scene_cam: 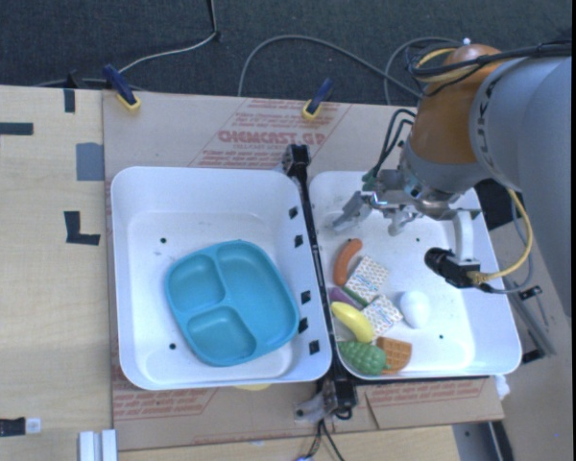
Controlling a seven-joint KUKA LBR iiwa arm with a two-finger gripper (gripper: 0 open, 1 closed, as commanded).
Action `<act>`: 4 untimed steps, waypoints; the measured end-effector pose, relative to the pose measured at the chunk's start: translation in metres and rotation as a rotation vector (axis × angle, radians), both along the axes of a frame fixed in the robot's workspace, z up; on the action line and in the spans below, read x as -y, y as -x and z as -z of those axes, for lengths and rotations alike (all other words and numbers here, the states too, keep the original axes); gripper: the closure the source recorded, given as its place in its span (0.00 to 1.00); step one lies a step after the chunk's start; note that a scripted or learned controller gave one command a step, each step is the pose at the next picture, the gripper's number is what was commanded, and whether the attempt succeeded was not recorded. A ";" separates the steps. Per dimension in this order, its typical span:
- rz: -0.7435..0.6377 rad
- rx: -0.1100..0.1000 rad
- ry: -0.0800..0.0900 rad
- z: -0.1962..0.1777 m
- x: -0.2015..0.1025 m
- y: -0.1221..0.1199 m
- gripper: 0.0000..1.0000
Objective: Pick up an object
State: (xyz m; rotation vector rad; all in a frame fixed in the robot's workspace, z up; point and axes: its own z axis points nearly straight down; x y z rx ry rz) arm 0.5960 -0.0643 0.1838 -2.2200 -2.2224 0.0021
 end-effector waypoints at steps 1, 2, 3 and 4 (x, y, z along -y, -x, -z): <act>0.000 -0.001 -0.001 0.000 -0.020 0.004 0.00; 0.001 0.003 0.001 0.098 0.030 0.004 0.00; -0.001 0.003 -0.001 -0.002 -0.003 0.001 0.00; 0.000 0.000 0.000 0.000 -0.013 0.012 0.00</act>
